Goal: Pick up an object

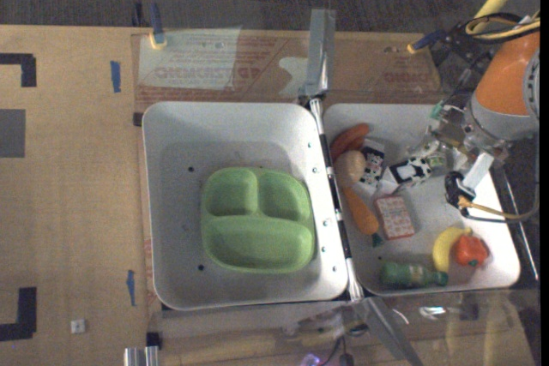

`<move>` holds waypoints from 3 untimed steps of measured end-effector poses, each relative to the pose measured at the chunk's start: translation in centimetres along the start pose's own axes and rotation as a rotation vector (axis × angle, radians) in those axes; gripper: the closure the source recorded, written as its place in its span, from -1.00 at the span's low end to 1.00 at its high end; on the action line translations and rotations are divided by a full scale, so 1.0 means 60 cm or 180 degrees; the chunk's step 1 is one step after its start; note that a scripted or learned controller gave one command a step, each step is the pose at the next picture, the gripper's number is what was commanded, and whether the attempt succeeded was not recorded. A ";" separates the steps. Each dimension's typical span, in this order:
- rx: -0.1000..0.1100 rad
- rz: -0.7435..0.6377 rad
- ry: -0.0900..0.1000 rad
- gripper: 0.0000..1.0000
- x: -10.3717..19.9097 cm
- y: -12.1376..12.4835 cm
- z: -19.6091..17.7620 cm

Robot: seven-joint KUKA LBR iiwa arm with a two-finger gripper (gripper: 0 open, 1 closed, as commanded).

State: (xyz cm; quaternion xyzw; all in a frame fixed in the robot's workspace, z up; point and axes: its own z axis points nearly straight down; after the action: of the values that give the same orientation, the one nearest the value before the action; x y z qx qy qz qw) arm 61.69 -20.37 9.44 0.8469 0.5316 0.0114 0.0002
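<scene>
The left bin (163,133) holds one thing, a green divided tray (256,219) lying flat near its middle. The right bin (506,270) is crowded: a red sausage (350,138) and a pale potato-like piece (349,166) at its left wall, a carrot (361,210) below them, a small black-and-white box (371,167), a patterned card (395,216), a green bottle (413,274) lying on its side, then a banana (445,246) touching a red pepper (471,250). The gripper (437,152) hangs over the bin's upper right, just beside a black-and-white cow figure (413,171), probably the target. Whether it is open or closed I cannot tell. Packed neighbours could be nudged, and the small cow could slip away.
</scene>
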 end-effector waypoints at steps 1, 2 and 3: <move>0.0000 0.0001 -0.0001 -1.00 0.000 0.000 0.000; 0.0034 -0.0774 -0.0056 -1.00 0.014 -0.009 -0.185; 0.0034 -0.0468 -0.0056 -1.00 0.035 0.030 0.014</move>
State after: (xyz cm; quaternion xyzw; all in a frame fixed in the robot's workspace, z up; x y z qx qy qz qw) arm 64.25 -19.28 8.66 0.8057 0.5923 0.0010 0.0012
